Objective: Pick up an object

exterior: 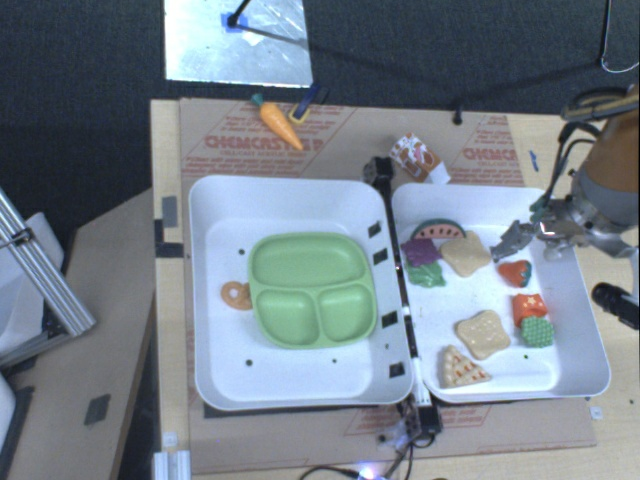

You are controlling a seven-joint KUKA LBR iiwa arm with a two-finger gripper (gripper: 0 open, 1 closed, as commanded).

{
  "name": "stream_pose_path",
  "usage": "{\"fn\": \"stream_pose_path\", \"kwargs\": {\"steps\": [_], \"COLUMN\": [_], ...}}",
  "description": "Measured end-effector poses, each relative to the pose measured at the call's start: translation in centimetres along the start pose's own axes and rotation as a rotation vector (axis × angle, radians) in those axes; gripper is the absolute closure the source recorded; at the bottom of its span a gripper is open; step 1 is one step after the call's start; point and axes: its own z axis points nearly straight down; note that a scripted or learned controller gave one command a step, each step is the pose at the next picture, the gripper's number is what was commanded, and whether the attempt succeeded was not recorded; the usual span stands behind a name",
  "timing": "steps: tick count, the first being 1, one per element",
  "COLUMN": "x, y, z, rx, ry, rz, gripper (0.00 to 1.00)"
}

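Observation:
The right bin (575,368) holds several toy foods: a watermelon slice (440,232), purple grapes (420,252), a tan cookie (465,257), a strawberry (515,273), a red block (529,306), broccoli (537,332), toast (483,334) and a pizza slice (462,368). My gripper (533,240) hangs over the bin's upper right part, just above and behind the strawberry. Its fingers stand open with nothing between them.
The left bin (210,368) carries a green divided plate (310,288) and a small pretzel ring (237,295). Behind the bins lie a toy carrot (280,125), a small printed carton (415,156) and a silver sheet (238,28). A black clip strip (395,268) joins the bins.

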Motion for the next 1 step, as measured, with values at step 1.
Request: {"fn": "stream_pose_path", "kwargs": {"steps": [1], "x": [-0.06], "y": [0.91], "z": [4.61], "rx": [0.000], "ry": [0.000], "rz": [0.000], "gripper": [0.00]}}
